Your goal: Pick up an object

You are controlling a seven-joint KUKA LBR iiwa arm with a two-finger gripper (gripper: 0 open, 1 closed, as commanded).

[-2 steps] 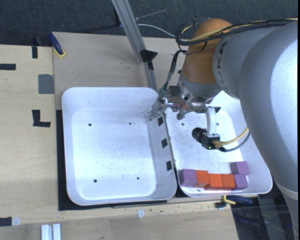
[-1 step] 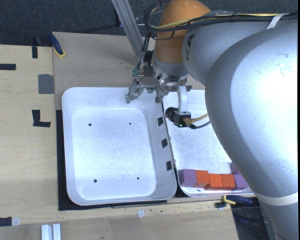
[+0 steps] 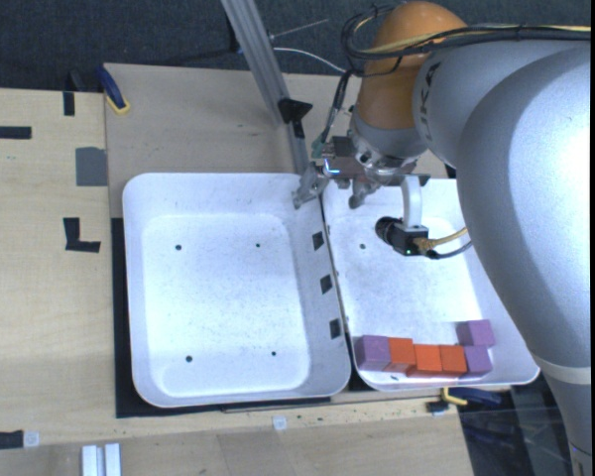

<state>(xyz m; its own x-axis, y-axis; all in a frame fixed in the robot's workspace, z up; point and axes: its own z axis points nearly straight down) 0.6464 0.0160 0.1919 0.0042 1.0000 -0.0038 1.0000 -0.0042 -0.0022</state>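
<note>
A row of blocks lies along the front edge of the right bin [image 3: 397,296]: a purple block [image 3: 374,350] at the left, two orange blocks [image 3: 426,358] in the middle and two purple blocks [image 3: 477,347] stacked at the right. My gripper [image 3: 329,199] hangs at the back of the bins, over the divide between them, far from the blocks. It is open, with one finger [image 3: 303,197] over the left bin's edge and the other finger [image 3: 357,200] over the right bin. Nothing is between them.
The left bin [image 3: 139,266] adjoins the right one, with black marks down the shared rim. A slanted metal rail [image 3: 263,62] rises behind the bins. The big grey arm [image 3: 535,196] covers the right bin's right side; a black cable fitting [image 3: 397,234] hangs below the wrist.
</note>
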